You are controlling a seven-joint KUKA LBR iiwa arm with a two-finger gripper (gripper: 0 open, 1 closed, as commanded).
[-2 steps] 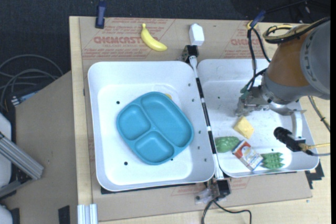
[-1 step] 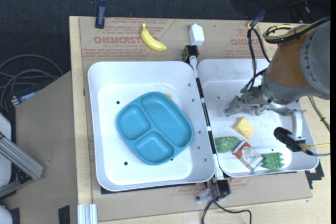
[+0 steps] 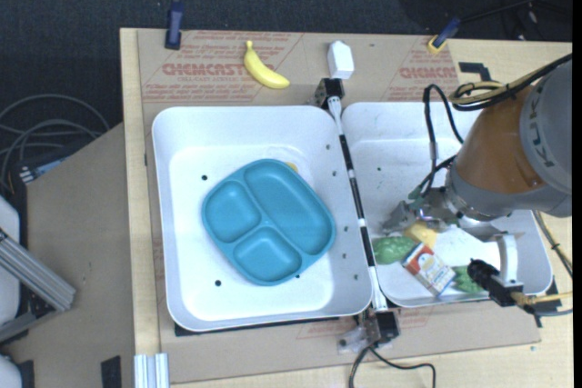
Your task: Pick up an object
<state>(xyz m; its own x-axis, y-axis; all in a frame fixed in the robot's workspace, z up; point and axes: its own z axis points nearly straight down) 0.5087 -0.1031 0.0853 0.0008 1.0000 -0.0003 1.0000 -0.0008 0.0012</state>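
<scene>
In the right bin (image 3: 391, 127), my gripper (image 3: 411, 215) hangs low over a small pile of objects near the bin's front left. Just under and beside it lie a green leafy item (image 3: 393, 248) and a small yellow piece (image 3: 423, 233). A red and white packet (image 3: 427, 269) lies a little nearer the front, with another green item (image 3: 468, 283) to its right, partly hidden by a black part of the arm. The arm's orange band (image 3: 496, 150) covers the bin's right side. I see nothing clearly between the gripper's tips.
The left bin (image 3: 182, 150) holds a blue divided plate (image 3: 265, 220). A yellow banana (image 3: 264, 68) and a white block (image 3: 341, 59) lie on the cardboard behind the bins. Black cables (image 3: 436, 109) loop over the right bin's back.
</scene>
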